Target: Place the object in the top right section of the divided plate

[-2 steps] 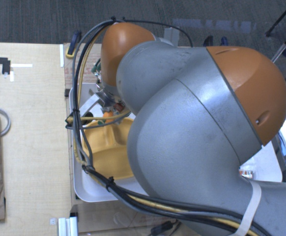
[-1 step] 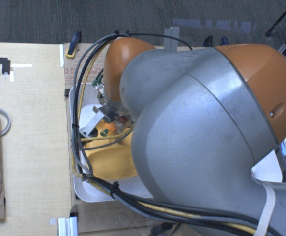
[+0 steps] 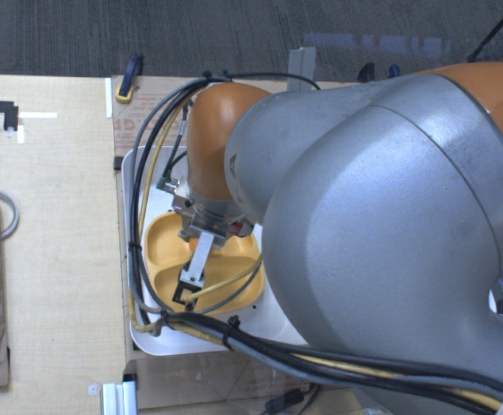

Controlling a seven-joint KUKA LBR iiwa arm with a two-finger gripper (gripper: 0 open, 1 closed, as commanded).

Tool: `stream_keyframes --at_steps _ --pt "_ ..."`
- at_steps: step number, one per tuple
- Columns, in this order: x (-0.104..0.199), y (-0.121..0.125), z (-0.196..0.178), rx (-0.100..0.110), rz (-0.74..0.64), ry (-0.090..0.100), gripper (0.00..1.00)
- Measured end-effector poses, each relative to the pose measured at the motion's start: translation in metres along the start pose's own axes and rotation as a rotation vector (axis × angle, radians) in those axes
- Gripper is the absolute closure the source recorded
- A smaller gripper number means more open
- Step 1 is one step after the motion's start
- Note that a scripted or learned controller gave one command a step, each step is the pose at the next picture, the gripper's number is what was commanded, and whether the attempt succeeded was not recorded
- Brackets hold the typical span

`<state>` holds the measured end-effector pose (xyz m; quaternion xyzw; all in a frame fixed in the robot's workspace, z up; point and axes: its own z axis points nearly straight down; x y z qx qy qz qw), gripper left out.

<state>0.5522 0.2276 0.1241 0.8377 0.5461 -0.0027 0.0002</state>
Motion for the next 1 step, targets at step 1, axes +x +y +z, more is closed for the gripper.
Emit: stream_keyframes --at_steps 1 --pt "-0.0269 -0.0648 0.025 -0.015 -0.356 0.012 1.0"
